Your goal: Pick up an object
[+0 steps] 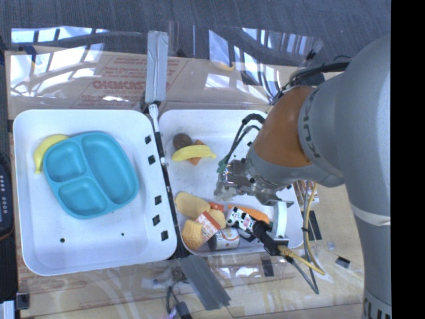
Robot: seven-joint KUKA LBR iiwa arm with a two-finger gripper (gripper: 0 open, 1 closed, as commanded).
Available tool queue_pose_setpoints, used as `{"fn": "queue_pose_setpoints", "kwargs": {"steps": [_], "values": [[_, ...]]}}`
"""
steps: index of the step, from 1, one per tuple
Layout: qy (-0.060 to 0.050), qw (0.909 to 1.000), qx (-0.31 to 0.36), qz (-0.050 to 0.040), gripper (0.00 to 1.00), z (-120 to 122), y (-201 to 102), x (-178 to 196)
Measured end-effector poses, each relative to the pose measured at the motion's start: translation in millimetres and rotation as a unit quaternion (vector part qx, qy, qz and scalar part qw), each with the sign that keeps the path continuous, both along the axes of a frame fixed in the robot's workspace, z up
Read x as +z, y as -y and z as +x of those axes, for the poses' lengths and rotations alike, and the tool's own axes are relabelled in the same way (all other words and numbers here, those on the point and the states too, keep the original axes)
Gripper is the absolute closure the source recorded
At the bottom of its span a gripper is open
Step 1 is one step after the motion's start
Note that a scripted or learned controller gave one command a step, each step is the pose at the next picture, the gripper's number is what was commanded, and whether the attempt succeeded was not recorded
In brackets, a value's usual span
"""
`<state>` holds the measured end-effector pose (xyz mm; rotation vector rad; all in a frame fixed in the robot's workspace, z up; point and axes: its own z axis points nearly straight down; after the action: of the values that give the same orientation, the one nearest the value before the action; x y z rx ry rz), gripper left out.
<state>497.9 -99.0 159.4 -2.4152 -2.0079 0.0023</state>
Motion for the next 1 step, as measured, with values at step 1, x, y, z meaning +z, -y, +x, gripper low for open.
{"fn": "queue_pose_setpoints", "kwargs": {"steps": [1], "values": [[-0.001,1.0,0.0,0.0002,0.0,-0.4,0.0,-0.8]]}}
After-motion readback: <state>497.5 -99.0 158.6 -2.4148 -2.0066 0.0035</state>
